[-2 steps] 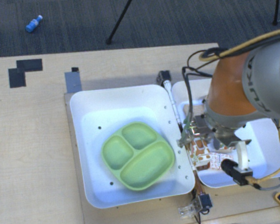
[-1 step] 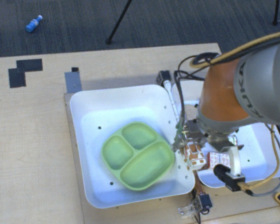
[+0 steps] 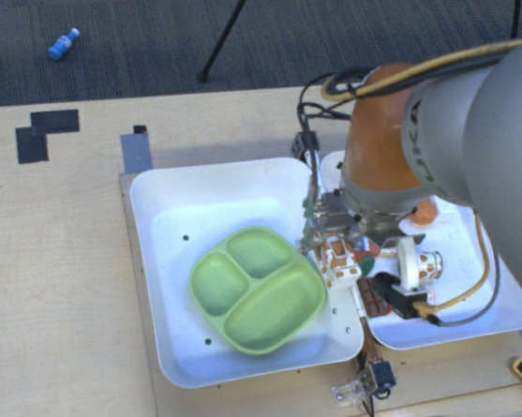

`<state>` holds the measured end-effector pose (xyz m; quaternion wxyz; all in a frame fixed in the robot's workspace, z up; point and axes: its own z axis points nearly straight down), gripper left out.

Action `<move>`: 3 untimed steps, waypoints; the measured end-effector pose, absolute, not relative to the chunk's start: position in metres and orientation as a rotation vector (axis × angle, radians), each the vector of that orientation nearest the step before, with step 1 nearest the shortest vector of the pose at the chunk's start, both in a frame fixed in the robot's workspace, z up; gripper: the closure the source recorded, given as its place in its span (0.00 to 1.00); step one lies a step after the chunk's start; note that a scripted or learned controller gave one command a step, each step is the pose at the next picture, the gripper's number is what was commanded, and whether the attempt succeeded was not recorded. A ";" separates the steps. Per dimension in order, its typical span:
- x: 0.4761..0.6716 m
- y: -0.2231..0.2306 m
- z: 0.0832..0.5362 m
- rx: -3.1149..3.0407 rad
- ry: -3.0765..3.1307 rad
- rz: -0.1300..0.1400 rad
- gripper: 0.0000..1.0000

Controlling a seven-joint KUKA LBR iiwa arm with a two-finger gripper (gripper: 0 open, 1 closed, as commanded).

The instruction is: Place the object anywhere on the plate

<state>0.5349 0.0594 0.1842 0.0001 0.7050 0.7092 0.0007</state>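
Note:
A light green plate [image 3: 257, 290] with three compartments lies in the left bin [image 3: 168, 261], toward its front right. My gripper [image 3: 338, 258] hangs over the divider between the two bins, just off the plate's right rim. A small orange and white piece [image 3: 341, 268] shows right under the gripper, but I cannot tell whether it is held. The big grey arm with its orange band [image 3: 381, 150] covers much of the right bin.
In the right bin [image 3: 501, 315] lie an orange thing [image 3: 424, 213], a small red and green item [image 3: 368, 252], a brown item [image 3: 376, 298] and a white patterned piece [image 3: 427, 267]. The left bin's back and left parts are bare white floor.

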 end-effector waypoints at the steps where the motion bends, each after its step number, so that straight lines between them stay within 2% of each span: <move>1: 0.546 0.067 0.184 2.214 2.228 0.002 1.00; 2: 0.533 0.100 0.120 2.210 2.218 0.026 1.00; 3: 0.532 0.104 0.120 2.209 2.233 0.027 0.00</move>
